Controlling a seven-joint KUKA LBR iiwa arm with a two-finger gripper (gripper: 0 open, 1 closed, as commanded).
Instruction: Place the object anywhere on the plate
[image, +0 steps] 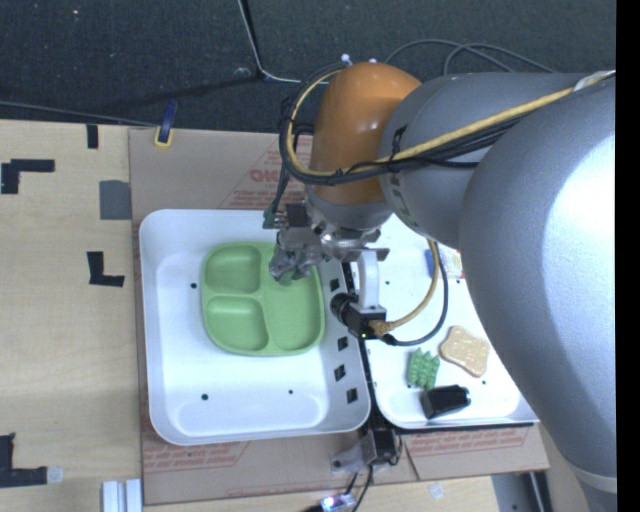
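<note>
The gripper (288, 262) hangs over the green plate (262, 298) in the left bin (165, 330). Whether it is parted or closed cannot be told.

bins (160, 300): 2 | green plate (262, 298): 1 | right-bin items (464, 350): 3 seen

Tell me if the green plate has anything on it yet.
Cannot tell fully. The plate's visible sections look bare, but the pincer hangs over its upper right part and hides it.
</note>
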